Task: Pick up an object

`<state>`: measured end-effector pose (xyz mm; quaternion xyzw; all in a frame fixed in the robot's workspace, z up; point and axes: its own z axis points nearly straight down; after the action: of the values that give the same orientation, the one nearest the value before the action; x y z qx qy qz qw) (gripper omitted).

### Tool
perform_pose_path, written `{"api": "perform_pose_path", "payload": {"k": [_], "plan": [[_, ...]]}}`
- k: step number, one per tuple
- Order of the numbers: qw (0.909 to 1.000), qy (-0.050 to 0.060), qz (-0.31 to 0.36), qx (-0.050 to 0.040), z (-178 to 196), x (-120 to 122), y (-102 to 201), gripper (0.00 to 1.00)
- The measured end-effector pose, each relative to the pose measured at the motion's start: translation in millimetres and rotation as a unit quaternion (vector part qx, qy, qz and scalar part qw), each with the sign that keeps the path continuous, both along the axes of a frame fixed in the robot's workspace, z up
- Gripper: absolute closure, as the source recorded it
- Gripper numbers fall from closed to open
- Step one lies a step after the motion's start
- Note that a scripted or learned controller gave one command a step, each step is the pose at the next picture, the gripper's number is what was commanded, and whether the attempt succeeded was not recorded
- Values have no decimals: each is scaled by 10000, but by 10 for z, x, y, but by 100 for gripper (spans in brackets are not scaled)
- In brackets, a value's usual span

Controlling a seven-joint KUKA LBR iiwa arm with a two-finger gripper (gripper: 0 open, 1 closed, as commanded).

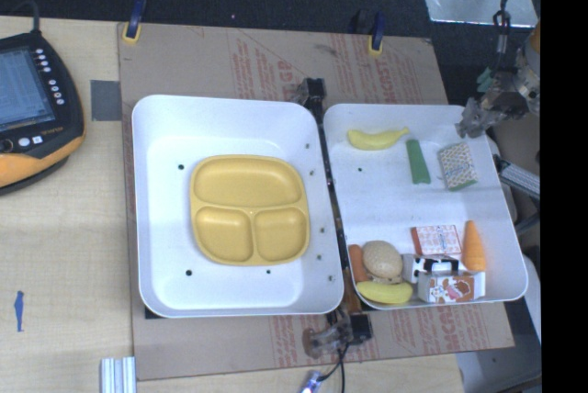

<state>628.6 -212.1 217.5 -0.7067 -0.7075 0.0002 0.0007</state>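
The right bin holds a yellow banana at its far side, a green stick and a speckled block. At its near side lie an orange carrot, small cartons, a tan potato-like lump and a second banana. My gripper hovers over the bin's far right corner, just above and to the right of the speckled block, with nothing seen in it.
The left bin carries a yellow divided plate. A teach pendant lies on the bench at far left. Clamps pin the cardboard at the back.
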Motion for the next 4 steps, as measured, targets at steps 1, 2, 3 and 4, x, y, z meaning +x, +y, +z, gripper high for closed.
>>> {"api": "perform_pose_path", "payload": {"k": [1,2,3,4], "plan": [[10000,-1,8,2,130,173,259,100],[10000,18,14,-7,-595,272,2,100],[10000,18,19,-2,-536,275,292,100],[10000,20,17,-10,-1126,-268,-4,100]]}}
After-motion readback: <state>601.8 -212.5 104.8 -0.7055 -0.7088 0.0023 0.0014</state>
